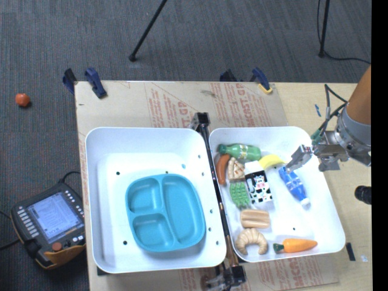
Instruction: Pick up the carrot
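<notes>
The gripper [301, 157] hovers over the blue bottle [294, 185]; its state cannot be told. The approach remains: it must reach the carrot [297, 245] near the bin's front wall.

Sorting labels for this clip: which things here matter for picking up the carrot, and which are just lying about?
Job: carrot, gripper.
Lying about: croissant, hot dog, green bottle, blue bottle, cow-print carton, blue tray.

Beside the white bins [97, 162], everything is bright: a turquoise divided tray [165, 212], an orange carrot [299, 245] with a green top, a green bottle [239, 151], a yellow banana [271, 161], a blue bottle [294, 187], and a black-and-white cow-patterned carton [259, 187].
</notes>
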Robot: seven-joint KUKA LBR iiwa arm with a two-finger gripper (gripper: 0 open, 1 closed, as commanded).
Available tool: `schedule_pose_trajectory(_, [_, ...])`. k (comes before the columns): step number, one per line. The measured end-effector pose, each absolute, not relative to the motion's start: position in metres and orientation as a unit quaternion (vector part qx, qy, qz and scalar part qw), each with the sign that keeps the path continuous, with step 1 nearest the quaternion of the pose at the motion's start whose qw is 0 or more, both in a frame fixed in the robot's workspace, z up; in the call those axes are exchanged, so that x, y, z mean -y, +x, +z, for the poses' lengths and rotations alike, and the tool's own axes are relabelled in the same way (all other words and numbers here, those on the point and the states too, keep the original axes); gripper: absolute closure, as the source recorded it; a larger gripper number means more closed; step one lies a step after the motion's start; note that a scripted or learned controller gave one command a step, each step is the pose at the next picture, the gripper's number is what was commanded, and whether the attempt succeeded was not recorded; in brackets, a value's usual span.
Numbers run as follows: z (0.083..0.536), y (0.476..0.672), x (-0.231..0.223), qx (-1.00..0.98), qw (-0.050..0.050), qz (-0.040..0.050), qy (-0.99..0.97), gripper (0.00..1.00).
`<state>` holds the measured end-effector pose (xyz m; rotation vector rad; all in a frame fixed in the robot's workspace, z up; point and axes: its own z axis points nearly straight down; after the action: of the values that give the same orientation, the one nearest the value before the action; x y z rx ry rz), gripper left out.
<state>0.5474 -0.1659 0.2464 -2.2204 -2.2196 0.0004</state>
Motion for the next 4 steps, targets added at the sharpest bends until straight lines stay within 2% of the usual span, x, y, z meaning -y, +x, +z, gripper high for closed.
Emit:
schedule_pose_trajectory(1, [0.089, 0.515, 0.128, 0.69, 0.002, 0.0007, -0.724, 0.0])
schedule_pose_trajectory(2, [0.087, 0.477, 0.081, 0.732, 0.002, 0.0005, -0.681, 0.0])
schedule_pose_trajectory(3, [0.096, 0.477, 0.082, 0.73, 0.002, 0.0006, -0.684, 1.0])
schedule_pose_trajectory(4, [0.087, 0.475, 0.083, 0.743, 0.002, 0.0004, -0.669, 1.0])
